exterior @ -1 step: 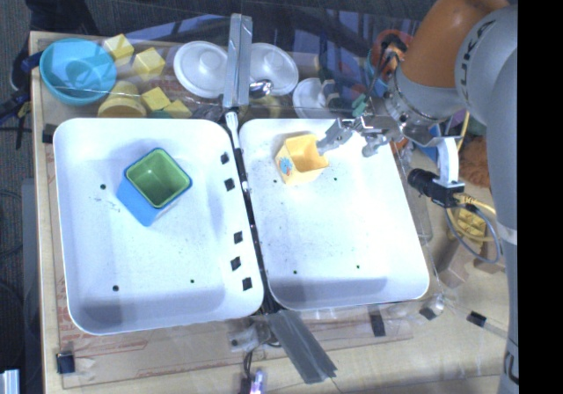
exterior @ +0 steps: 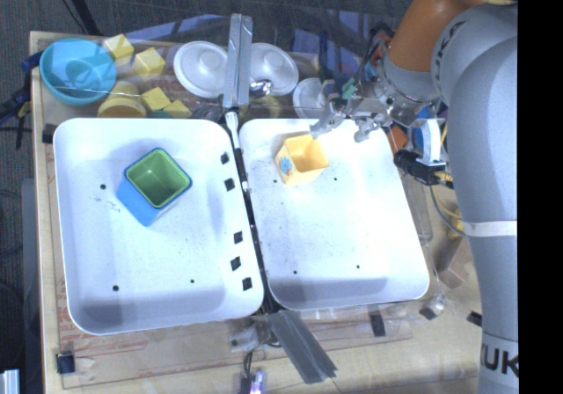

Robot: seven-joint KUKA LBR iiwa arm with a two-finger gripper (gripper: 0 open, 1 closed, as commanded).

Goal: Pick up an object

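A small yellow cup [exterior: 301,160] lies tipped in the right bin [exterior: 352,251], near its far left corner. My gripper [exterior: 341,127] hovers over the far edge of that bin, just right of and beyond the cup. Its two fingers stand spread apart and open, with nothing between them; the left fingertip [exterior: 318,126] is close to the cup's upper rim. In the left bin [exterior: 106,278] a green square cup [exterior: 158,177] rests on a blue block [exterior: 138,203].
Behind the bins are a blue bowl [exterior: 77,69], several yellow blocks [exterior: 148,61] and white dishes [exterior: 201,68]. A metal divider [exterior: 237,49] rises between the bins. The grey arm [exterior: 479,120] fills the right side.
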